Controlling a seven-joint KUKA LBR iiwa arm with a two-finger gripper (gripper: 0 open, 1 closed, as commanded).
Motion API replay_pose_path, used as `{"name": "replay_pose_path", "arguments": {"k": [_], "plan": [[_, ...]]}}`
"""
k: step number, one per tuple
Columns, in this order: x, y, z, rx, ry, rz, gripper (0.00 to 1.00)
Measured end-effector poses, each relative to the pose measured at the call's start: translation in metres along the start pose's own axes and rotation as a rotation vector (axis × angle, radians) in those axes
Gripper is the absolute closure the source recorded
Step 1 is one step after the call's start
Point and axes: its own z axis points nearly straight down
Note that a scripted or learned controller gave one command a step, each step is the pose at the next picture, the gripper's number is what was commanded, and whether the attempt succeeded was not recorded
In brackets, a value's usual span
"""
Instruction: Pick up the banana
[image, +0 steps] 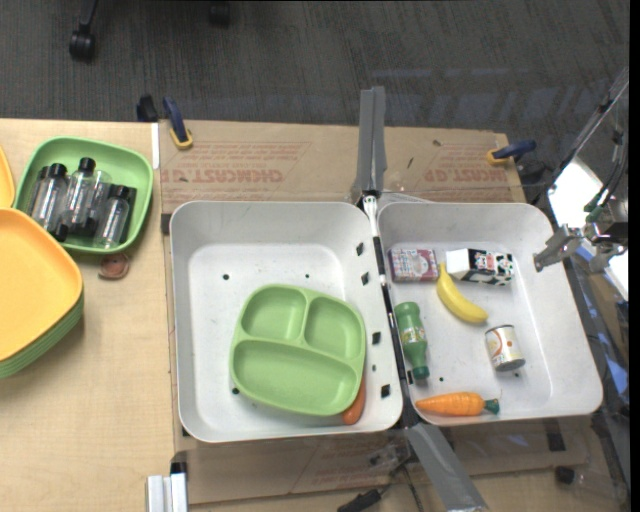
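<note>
Pincer (556, 248) state unclear (right bin edge) | 1 banana (458, 297) | 1 carrot (455, 405) | 1 bottle (411, 340) | 1 can (505, 348)

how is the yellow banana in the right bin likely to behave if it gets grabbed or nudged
The curved yellow banana looks like moulded plastic, so it is probably stiff and light. Its smooth, rounded skin may slip between fingers unless gripped across the middle. Lying flat on the right white bin floor, a nudge would likely spin it toward the small black-and-white milk carton beside its upper end rather than roll it.

Banana (460, 297) smooth, matt; bins (195, 330) glossy white plastic; cardboard (260, 165) underlay.
</note>
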Motion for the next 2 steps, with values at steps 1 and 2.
{"name": "replay_pose_path", "arguments": {"k": [1,2], "plan": [[0.059,-0.002,0.106,0.0,0.0,0.022,0.0],[0.101,-0.017,0.176,-0.001,0.0,-0.1,0.0]]}}
